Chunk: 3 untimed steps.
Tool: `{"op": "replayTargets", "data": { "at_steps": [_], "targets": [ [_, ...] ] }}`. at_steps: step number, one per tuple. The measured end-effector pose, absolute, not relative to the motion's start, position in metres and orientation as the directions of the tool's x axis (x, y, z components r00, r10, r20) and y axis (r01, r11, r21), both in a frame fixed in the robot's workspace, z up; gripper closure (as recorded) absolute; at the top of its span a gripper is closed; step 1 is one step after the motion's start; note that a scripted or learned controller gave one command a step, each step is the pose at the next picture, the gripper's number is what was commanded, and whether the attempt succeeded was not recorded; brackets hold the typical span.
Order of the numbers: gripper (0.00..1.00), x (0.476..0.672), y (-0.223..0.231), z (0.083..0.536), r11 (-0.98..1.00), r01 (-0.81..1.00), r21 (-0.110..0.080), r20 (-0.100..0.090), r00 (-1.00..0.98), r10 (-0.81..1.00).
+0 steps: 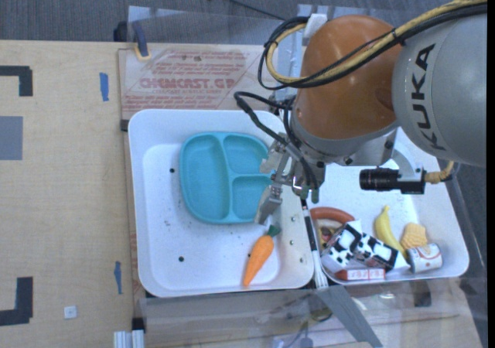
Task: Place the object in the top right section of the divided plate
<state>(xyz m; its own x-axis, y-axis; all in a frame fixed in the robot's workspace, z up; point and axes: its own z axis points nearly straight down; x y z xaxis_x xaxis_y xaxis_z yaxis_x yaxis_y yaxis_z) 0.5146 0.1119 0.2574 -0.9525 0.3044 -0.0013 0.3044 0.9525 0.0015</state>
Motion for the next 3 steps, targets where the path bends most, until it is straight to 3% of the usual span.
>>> {"op": "replayTargets", "data": {
  "at_steps": [1,2,3],
  "targets": [
    [0.00,0.490,0.093,0.338,0.982,0.186,0.002,-0.006,-0.982,0.186],
    [1.00,0.492,0.094,0.350,0.982,0.186,0.005,-0.014,-0.982,0.186],
    [1.00,0.480,0.085,0.293,0.929,0.371,0.001,-0.001,-0.929,0.371]
  ]
}}
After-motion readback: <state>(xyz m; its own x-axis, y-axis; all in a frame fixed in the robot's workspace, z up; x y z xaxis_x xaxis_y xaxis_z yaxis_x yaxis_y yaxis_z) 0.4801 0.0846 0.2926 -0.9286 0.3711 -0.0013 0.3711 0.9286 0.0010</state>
